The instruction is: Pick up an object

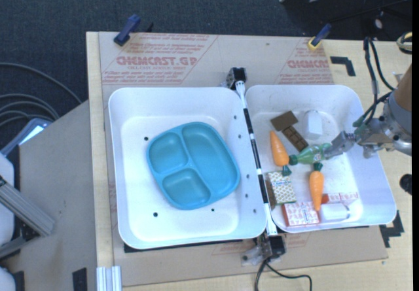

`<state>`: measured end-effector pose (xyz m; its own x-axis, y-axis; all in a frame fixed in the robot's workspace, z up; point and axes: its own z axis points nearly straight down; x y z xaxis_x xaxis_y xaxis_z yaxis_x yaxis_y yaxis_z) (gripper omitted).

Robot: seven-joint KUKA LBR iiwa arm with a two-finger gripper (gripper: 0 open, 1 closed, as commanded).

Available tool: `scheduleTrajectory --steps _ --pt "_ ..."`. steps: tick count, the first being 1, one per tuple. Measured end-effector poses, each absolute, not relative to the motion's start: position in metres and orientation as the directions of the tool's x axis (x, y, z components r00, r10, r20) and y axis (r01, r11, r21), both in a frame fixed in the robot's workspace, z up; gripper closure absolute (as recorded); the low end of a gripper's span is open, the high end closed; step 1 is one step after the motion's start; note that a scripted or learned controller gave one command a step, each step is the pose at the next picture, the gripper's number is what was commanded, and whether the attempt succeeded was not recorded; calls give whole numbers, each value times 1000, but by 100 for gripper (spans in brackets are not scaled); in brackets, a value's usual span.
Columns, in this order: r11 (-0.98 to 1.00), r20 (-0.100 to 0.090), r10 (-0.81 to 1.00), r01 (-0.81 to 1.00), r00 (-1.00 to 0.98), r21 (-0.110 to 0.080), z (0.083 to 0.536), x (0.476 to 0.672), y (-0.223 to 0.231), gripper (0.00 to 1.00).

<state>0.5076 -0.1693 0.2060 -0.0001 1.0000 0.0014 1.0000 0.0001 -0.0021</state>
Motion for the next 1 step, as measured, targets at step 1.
scheduleTrajectory --steps 1 --pt "-1 1 1000 1000 1 -1 84 479 -138 0"
